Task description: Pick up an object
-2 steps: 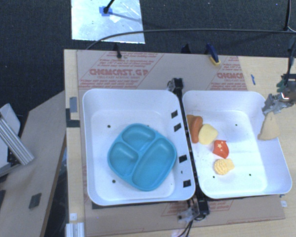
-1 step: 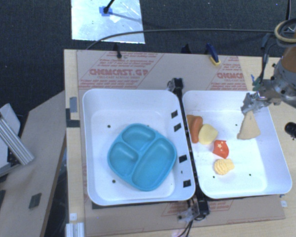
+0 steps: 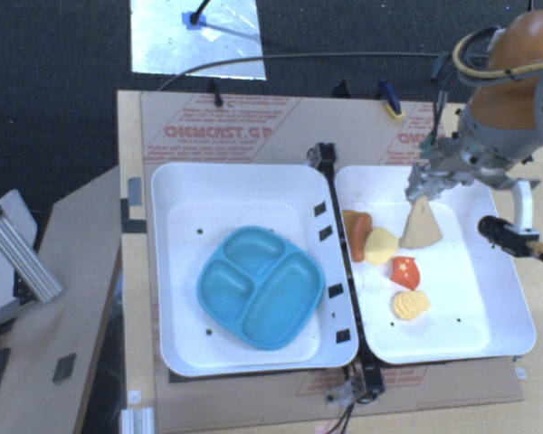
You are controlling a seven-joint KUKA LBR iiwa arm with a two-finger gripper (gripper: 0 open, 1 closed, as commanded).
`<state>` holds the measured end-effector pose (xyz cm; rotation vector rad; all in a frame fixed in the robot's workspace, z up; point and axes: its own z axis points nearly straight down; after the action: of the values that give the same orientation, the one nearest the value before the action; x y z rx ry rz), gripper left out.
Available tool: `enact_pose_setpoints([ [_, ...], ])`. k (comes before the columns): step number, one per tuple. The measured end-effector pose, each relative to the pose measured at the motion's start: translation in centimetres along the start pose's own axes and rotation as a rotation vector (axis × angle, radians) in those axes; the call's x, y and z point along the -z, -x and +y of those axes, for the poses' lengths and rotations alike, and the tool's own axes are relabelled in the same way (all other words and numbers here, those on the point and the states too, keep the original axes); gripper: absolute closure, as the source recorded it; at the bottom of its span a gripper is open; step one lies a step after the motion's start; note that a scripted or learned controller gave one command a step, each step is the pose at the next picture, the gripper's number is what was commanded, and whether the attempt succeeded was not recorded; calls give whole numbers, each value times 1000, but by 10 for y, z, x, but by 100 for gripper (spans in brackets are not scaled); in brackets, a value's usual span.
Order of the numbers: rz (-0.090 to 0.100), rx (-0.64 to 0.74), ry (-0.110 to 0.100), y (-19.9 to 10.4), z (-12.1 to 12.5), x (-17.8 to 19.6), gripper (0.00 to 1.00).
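A tan wedge (image 3: 422, 226) lies in the right bin (image 3: 489, 333), long axis running up the view, its narrow tip pointing at the gripper (image 3: 423, 188) touching it from above; grip cannot be told. Beside it: yellow lump (image 3: 380, 244), orange piece (image 3: 357, 231), red piece (image 3: 404, 271).

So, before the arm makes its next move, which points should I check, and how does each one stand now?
1. Gripper above the beige wedge: ok.
2. Wedge lifted out of the right bin: not ok.
3. Wedge apart from the yellow piece: cannot tell, their edges look close.
4. Red piece and ridged yellow piece away from the gripper: ok.
5. Blue plate lying in the left bin: ok.
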<state>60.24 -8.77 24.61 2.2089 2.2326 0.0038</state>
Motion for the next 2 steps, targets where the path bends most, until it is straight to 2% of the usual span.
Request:
enact_pose_setpoints([
  [2,1,0,1,-110,19,8,100],
])
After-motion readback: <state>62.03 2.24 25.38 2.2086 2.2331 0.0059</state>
